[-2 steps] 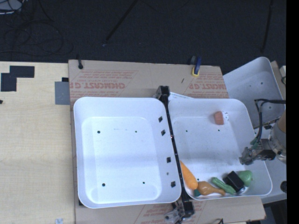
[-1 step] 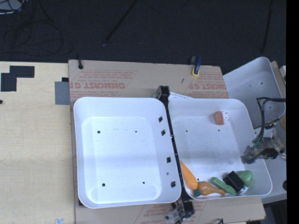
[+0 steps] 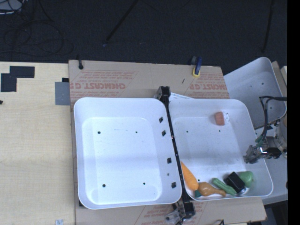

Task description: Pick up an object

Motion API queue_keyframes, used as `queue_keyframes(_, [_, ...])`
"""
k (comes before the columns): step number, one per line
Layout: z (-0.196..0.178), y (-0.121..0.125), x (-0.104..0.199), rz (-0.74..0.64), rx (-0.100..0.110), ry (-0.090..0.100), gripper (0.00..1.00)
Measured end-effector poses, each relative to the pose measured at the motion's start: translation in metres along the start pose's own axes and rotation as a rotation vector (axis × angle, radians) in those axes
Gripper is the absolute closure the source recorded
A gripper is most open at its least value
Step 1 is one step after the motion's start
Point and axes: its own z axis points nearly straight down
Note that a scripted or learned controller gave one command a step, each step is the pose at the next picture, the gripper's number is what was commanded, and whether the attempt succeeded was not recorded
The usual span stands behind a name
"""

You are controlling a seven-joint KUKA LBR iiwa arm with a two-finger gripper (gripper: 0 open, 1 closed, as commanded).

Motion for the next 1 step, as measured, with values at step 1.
queue_keyframes(1, [0.0447,0.0018,0.0092,-0.032,-0.002,-0.001,1.0])
